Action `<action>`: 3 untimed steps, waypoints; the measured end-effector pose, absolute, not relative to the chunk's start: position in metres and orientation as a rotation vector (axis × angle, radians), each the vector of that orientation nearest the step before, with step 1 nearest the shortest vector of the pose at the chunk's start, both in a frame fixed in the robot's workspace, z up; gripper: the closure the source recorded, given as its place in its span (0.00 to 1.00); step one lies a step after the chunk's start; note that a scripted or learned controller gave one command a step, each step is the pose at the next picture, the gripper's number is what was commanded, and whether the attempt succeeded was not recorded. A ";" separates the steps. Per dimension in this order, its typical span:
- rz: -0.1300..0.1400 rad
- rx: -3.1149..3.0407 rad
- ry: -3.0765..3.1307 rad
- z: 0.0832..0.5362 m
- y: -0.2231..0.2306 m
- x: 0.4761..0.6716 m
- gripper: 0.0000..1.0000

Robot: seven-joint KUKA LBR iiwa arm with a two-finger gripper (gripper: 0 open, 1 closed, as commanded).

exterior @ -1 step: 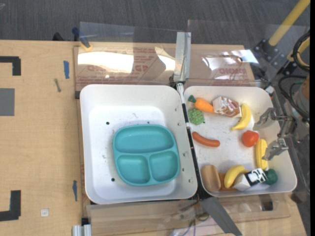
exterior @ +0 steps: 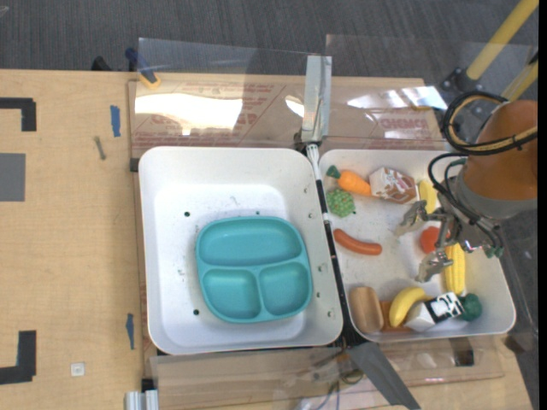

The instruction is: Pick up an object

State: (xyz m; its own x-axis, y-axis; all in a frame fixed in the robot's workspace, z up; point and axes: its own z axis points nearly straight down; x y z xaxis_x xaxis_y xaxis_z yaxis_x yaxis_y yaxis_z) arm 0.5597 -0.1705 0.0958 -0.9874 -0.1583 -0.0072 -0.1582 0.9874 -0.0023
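My gripper (exterior: 425, 242) hangs low over the right side of the right bin (exterior: 389, 229), its two metal fingers (exterior: 415, 215) spread apart, so it is open. A small red-orange object (exterior: 428, 240) lies in the gap between them, resting in the bin; I cannot tell if either finger touches it. A yellow corn-like piece (exterior: 456, 268) lies just to the right of the lower finger. Around them in this bin are a carrot (exterior: 351, 181), a green vegetable (exterior: 341, 202), a red sausage (exterior: 357, 244), a brown-and-white packet (exterior: 393, 184), a bread roll (exterior: 367, 308) and a banana (exterior: 405, 305).
The left bin (exterior: 171, 195) holds a teal three-compartment tray (exterior: 254, 267). A black-and-white block (exterior: 444, 306) and a green piece (exterior: 471, 307) sit in the right bin's near right corner. The orange-banded arm (exterior: 504, 156) overhangs that bin's right edge.
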 end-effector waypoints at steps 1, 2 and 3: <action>-0.002 -0.318 3.117 0.089 -0.146 0.623 0.00; -0.002 0.129 3.136 0.089 -0.094 0.633 0.00; 0.001 0.229 3.123 0.089 -0.095 0.597 0.00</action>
